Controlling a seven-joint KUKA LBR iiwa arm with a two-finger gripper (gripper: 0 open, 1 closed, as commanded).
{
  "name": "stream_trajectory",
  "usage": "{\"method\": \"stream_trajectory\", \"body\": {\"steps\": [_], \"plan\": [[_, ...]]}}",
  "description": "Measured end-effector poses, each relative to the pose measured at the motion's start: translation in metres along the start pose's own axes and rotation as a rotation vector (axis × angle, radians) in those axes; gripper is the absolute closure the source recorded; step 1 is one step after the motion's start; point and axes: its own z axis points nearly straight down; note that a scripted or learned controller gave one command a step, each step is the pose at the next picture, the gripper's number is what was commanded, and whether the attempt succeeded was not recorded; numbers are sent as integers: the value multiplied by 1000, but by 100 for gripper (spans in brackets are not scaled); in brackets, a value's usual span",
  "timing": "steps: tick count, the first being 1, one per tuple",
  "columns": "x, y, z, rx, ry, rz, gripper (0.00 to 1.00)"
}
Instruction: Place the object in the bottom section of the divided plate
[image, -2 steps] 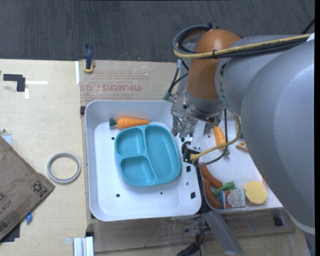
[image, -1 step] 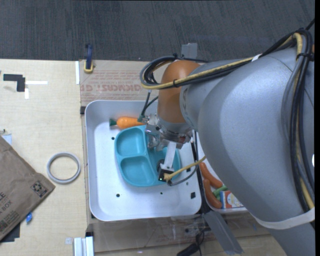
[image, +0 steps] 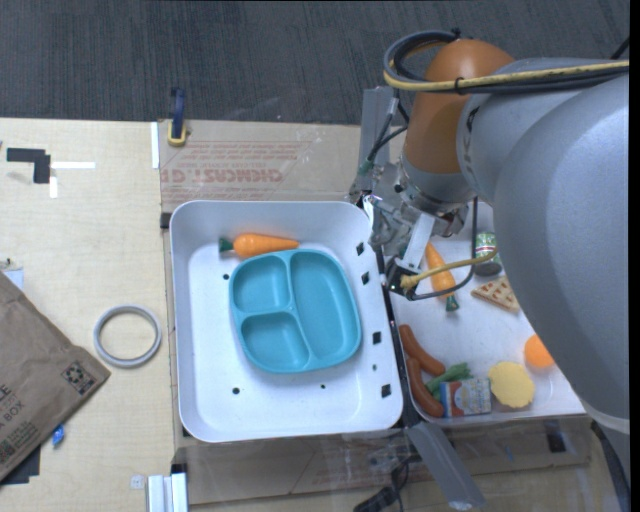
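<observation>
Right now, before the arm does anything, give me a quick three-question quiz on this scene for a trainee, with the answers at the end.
1. True or false: the divided plate lies in the bin on the view's left.
2. The carrot in that same bin lies: A) in a section of the plate; B) on the bin floor, just past the plate's far edge; C) outside the bin, on the bench.
3. Fill in: the plate has ____ sections.

Key: 1 true; 2 B; 3 three.
</observation>
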Motion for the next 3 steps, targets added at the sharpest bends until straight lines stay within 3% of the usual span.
{"method": "stream_trajectory", "body": {"steps": [1, 2, 3], "plan": [[-70, -65, 1, 2, 0, 151, 100], [-106, -78, -69, 1, 0, 196, 100], [-99, -78, -133, 0, 0, 381, 100]]}}
